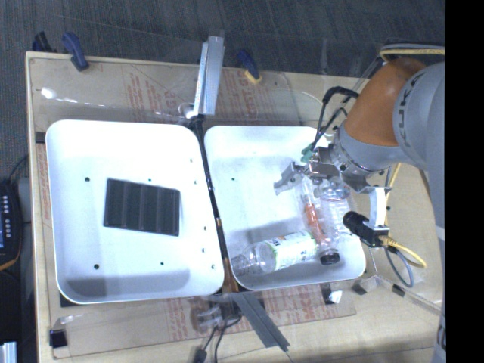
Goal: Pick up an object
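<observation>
- The arm (393, 119) reached in from the right over the right bin (249, 157).
- Its gripper (308, 174) sat above a clear bottle with an orange strip (314, 214).
- 1 plastic bottle with a green label (276, 254) lay near that bin's front wall.
- The left bin (76, 225) held 1 dark ribbed rectangle (142, 207).

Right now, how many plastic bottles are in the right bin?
2. One clear bottle with a green-white label lies along the near wall of the right bin. Another clear bottle lies under the gripper; more may be hidden beneath the arm.
</observation>
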You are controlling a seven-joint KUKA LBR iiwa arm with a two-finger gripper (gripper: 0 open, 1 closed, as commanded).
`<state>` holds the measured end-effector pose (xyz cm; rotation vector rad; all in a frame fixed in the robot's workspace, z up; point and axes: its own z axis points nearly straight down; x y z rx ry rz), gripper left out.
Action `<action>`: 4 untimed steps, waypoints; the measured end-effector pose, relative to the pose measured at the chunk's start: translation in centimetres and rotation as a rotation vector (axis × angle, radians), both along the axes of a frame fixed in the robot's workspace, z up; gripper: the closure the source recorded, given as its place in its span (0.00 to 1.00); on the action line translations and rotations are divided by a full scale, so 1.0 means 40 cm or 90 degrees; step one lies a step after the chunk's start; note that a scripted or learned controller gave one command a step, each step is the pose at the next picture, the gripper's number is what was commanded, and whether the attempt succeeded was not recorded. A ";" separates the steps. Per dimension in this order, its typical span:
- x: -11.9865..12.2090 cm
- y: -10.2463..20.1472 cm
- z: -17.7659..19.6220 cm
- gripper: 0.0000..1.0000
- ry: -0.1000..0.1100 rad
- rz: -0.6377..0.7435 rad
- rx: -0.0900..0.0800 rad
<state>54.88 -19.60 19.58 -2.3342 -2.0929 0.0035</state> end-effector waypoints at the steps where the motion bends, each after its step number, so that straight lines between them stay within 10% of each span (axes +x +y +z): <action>1: -0.076 -0.022 0.116 0.00 -0.003 0.044 -0.002; 2: 0.028 0.014 0.110 0.00 -0.002 0.068 -0.001; 4: -0.022 -0.034 0.065 0.00 -0.001 0.144 0.000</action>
